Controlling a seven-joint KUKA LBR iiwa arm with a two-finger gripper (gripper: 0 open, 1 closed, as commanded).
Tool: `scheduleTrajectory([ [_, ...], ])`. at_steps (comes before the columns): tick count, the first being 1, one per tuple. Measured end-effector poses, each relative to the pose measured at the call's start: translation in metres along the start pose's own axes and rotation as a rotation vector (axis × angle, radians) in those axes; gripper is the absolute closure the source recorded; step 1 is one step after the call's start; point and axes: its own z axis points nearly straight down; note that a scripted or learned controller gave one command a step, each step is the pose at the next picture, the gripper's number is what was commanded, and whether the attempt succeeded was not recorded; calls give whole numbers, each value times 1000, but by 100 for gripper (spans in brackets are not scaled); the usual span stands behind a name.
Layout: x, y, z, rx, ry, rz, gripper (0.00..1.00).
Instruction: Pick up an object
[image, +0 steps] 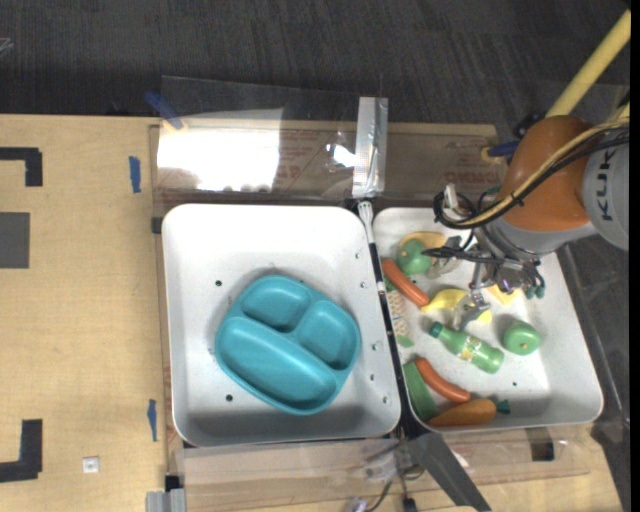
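The right bin (570, 385) holds several toy foods. An orange carrot (405, 283) lies along its left wall, with a yellow piece (425, 243) and a green piece (412, 261) near the back. A yellow fruit (447, 300) sits mid-bin, a green bottle (472, 347) lies in front of it, and a green round fruit (521, 337) is to the right. My gripper (472, 305) hangs over the middle of this bin, right by the yellow fruit and just behind the bottle's neck. The arm's orange band (545, 180) rises behind it.
The left bin (190, 250) carries a teal divided plate (288, 342). At the right bin's front lie an orange pepper (440, 380), a green piece (418, 395) and another orange carrot (465, 412). Cables (470, 210) loop off the wrist. A clear plastic sheet (260, 150) lies behind the bins.
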Motion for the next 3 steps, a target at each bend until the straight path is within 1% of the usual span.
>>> scheduleTrajectory([
  [1, 14, 40, -1, -2, 1, -30, 0],
  [2, 7, 36, -1, -2, 0, 117, 0],
  [3, 17, 34, -1, -2, 0, 194, 0],
])
